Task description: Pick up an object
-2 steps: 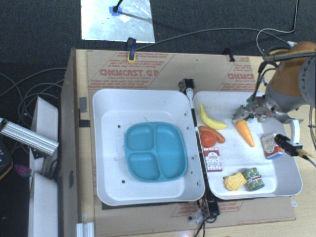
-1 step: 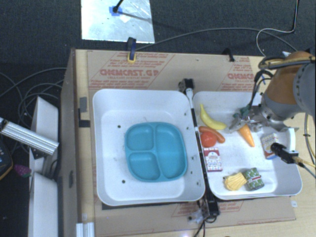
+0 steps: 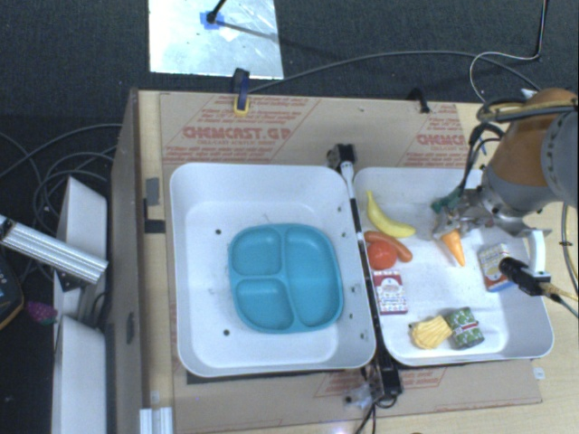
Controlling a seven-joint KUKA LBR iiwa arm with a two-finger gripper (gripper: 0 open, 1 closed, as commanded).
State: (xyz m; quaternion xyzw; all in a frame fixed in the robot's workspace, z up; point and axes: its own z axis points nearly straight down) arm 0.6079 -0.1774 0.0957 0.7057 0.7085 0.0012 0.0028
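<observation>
My gripper (image 3: pixel 450 215) hangs over the upper middle of the right bin (image 3: pixel 529 337), reaching in from the right. Directly below it lies an orange carrot (image 3: pixel 454 248), its thick end right at the gripper's tip and its point aimed at the bin's front. Whether they touch is unclear. A yellow banana (image 3: pixel 384 219) lies to the left of the gripper. Beneath the banana sit a red tomato (image 3: pixel 383 254) and an orange-red piece (image 3: pixel 399 250).
Also in the right bin are a red carton (image 3: pixel 390 293), a yellow corn piece (image 3: pixel 431 332), a green packet (image 3: pixel 466 327) and a red-and-white pack (image 3: pixel 493 268) by the right wall. The left bin (image 3: pixel 208 197) holds a blue divided plate (image 3: pixel 285 277).
</observation>
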